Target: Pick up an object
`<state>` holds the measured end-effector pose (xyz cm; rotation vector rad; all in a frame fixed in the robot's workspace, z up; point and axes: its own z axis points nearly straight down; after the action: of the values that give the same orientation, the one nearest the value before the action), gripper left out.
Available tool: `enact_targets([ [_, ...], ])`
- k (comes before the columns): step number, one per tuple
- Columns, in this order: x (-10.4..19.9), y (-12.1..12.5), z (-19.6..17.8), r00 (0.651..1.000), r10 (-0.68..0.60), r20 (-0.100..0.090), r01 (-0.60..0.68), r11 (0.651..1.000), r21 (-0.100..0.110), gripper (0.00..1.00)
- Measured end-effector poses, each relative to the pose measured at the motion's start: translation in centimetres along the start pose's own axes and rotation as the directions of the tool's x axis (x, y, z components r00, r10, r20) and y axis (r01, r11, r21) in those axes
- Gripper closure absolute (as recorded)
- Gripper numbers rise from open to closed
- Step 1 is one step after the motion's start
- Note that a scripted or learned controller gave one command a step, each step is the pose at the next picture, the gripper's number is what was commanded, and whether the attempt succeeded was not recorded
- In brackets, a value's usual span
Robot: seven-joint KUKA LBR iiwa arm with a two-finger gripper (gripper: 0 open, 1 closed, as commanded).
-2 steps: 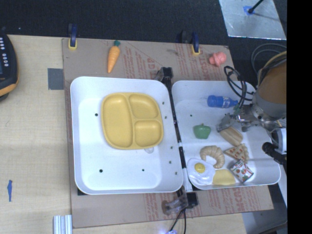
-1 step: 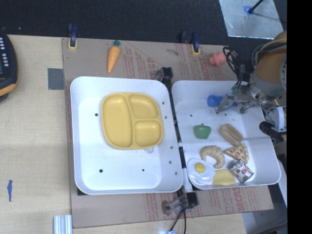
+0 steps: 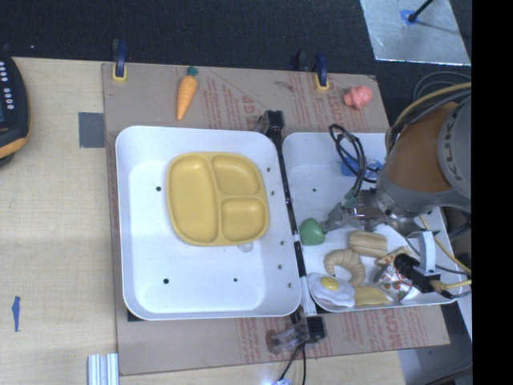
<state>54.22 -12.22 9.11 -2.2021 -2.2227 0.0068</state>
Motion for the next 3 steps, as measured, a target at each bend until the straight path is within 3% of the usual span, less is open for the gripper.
enact_targets([
  [1, -5.6, 11.8, -2.6, 1.0, 0.003, 0.011, -0.003, 1.0, -0.021, 0.0],
  [2, -2.1, 3.7, -2.9, 1.0, 0.007, 0.003, -0.007, 1.0, -0.002, 0.0],
  [3, -5.4, -7.3, -6.2, 1.0, 0.014, 0.006, -0.014, 1.0, -0.004, 0.0],
])
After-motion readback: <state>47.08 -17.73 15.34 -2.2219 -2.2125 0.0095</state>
